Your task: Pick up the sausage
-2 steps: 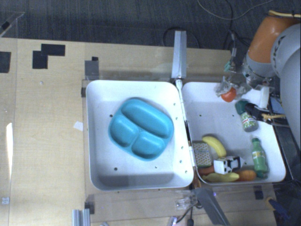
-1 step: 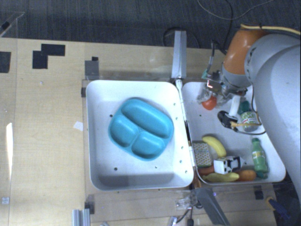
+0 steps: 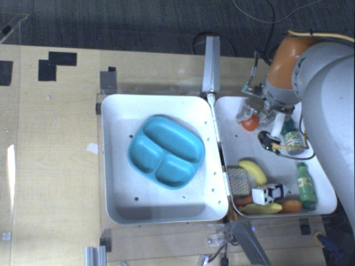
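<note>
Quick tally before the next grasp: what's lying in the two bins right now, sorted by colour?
Blue: 1, the divided tray in the left bin
Yellow: 2, bananas in the right bin
Green: 2, bottle and can
Red or orange: 2, a round piece under the hand and a long piece
Grey mesh: 1
Black-and-white: 1
Total: 9

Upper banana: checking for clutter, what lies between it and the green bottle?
Bare bin floor separates the upper banana and the green bottle, in the camera view.
</note>
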{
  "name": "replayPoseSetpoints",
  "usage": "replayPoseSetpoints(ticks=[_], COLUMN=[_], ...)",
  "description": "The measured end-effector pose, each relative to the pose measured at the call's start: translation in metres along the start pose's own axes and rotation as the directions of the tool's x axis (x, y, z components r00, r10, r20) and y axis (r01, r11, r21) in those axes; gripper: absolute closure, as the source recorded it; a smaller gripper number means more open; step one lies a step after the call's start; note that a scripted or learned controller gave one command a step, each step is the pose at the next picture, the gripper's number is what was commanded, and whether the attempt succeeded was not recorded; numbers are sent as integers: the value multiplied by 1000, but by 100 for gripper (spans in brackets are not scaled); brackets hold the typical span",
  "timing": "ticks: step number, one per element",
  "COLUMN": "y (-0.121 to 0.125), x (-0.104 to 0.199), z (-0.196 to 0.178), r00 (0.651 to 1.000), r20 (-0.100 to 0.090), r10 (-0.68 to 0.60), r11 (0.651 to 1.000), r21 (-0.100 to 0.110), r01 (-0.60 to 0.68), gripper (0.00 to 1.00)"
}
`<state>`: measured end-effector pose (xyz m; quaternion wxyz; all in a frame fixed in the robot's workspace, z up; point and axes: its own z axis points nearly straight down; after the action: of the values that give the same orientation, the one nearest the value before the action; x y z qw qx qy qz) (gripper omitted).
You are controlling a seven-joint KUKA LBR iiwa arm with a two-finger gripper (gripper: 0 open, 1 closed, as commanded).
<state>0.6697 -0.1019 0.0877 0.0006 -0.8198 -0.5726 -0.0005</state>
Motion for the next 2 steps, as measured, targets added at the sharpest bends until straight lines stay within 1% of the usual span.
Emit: replayPoseSetpoints(ticks=[1, 2], y=[-1, -2], x=[4, 6], z=[-7, 0], r00=[996, 994], r20=[1, 0], r10=[-87, 105], r11=[996, 994], r21=[-4, -2], r01=[87, -105], gripper=[100, 100])
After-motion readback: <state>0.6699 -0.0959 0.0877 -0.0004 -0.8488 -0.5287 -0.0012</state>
